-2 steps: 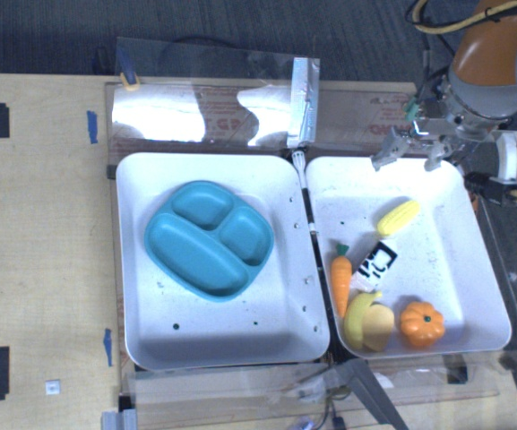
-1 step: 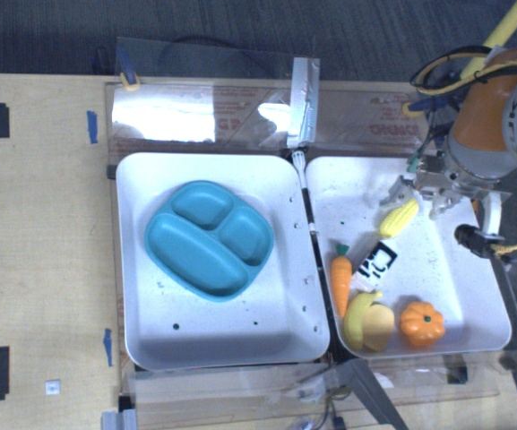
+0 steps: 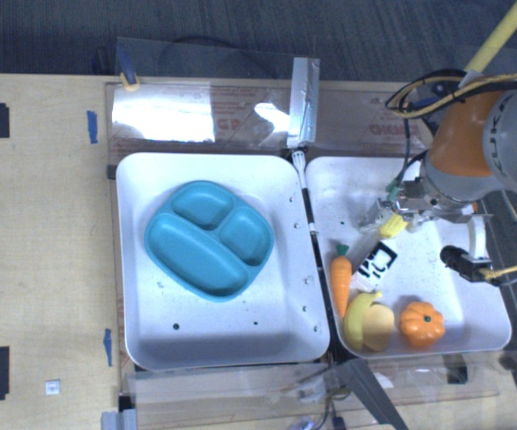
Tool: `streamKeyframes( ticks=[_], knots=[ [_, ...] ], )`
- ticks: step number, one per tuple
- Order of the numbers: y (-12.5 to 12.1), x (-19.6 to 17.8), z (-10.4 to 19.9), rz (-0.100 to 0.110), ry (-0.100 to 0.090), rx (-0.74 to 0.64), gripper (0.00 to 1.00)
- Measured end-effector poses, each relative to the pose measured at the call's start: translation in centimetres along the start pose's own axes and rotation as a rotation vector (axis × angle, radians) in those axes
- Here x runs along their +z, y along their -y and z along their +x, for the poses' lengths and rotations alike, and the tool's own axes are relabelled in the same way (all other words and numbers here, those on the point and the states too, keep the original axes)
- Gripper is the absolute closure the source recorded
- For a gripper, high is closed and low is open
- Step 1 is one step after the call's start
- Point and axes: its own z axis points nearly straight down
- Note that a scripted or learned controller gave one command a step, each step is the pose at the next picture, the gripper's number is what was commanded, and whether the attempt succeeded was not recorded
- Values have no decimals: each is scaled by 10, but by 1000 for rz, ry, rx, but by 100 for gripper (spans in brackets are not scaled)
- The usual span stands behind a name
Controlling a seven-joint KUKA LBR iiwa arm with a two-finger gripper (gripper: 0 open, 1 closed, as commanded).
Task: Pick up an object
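In the right bin [image 3: 491, 330] a carrot [image 3: 340, 280] lies along the left wall. A yellow banana-like fruit [image 3: 366, 321] and a small orange pumpkin [image 3: 421, 322] rest near the front. A black-and-white item [image 3: 374, 264] lies in the middle. My gripper [image 3: 400, 211] hangs low over the bin's upper middle, reaching in from the right. A small yellow piece [image 3: 392, 227] sits right at its tip, and I cannot tell whether it is gripped or only touching.
The left bin [image 3: 142, 330] holds a blue divided plate [image 3: 209, 238]. A raised divider [image 3: 310, 231] separates the two bins. Cables and the arm's orange band [image 3: 460, 141] crowd the right bin's far right corner.
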Motion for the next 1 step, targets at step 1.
streamKeyframes(
  ticks=[1],
  knots=[
    [-2,-13,-1,-7,2,2,100]
  ],
)
